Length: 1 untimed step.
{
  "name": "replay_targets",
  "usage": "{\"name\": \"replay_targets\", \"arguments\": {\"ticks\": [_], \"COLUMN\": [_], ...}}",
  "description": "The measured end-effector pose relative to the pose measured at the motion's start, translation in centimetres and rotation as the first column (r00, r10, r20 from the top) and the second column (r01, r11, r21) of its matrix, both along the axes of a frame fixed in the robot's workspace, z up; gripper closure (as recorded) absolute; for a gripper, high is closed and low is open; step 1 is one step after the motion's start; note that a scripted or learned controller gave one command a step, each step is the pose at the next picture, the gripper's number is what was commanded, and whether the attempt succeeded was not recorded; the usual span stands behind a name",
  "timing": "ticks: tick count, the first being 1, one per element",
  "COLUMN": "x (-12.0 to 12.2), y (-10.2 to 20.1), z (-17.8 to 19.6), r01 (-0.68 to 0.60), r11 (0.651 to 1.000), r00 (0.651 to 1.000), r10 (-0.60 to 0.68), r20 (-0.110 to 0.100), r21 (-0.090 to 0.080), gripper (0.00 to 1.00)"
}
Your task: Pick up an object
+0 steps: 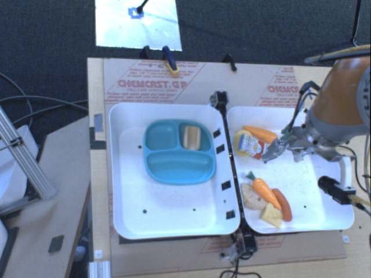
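Approach | end effector [273, 151] low in right bin [333, 213], touching the ketchup bottle [249, 145]; jaw state: cannot tell | you should centre over the bottle before closing.

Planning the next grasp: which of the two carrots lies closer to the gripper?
The upper carrot, beside the gripper and the yellow bottle; the other carrot lies lower, by the sausage.

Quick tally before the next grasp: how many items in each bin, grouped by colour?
Left bin:
Blue divided plate: 1
Tan bread piece: 1

Right bin:
Orange carrots: 2
Yellow-and-red pouch: 1
Red-orange sausage: 1
Yellow cheese wedge: 1
Beige round piece: 1

Total: 8
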<state>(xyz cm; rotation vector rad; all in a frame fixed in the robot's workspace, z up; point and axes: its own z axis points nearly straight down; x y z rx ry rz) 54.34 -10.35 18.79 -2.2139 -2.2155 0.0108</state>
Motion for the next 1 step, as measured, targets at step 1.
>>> {"name": "replay_targets", "arguments": {"ticks": [1], "x": [0.31], "y": [0.02], "z": [0.64], "r01": [-0.002], "r11": [1.000], "r00": [1.000], "r10": [0.002], "r20": [0.013], "r21": [-0.001], "gripper": [0.00]}}
